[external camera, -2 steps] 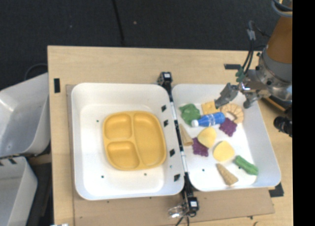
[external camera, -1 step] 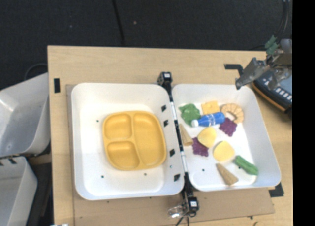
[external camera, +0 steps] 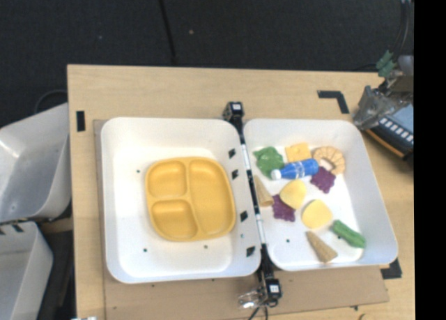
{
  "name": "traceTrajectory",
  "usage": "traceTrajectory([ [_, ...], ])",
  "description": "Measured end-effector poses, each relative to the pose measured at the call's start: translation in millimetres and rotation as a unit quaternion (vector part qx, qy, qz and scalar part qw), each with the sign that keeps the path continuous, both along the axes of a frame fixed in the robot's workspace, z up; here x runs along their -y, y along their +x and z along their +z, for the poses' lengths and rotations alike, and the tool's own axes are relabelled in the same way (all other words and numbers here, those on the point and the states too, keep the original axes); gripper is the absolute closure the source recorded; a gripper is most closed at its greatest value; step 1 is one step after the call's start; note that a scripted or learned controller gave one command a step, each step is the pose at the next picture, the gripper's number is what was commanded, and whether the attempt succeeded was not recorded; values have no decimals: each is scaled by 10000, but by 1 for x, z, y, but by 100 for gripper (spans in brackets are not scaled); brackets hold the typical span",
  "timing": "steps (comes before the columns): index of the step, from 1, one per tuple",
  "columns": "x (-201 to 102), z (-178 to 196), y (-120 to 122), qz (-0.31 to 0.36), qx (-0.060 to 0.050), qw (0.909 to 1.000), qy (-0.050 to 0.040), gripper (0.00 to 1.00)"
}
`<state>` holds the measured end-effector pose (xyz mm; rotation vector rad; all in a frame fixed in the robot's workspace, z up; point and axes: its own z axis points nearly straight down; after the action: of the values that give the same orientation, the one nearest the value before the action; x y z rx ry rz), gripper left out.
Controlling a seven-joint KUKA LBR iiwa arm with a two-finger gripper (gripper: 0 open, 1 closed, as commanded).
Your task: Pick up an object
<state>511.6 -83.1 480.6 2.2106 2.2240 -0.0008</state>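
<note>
Inside left bin (external camera: 125, 242), yellow tray (external camera: 189, 198); right bin (external camera: 373, 193), toys.

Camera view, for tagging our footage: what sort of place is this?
Probably a robot-lab pick-and-place bench: two white bins side by side on a wooden board, a yellow divided tray in one, small toy foods like a blue bottle in the other.

Lab: plywood bench (external camera: 174, 92), paired white bins (external camera: 118, 193).
</note>
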Motion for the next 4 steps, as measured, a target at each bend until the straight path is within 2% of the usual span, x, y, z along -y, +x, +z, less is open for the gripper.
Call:
traceTrajectory([
  [1,-66,-90,-23,-8,-42,10000,23,100],
  [2,18,-63,-22,-41,-4,10000,8,100],
  [4,71,-93,-22,-40,-18,10000,11,100],
])
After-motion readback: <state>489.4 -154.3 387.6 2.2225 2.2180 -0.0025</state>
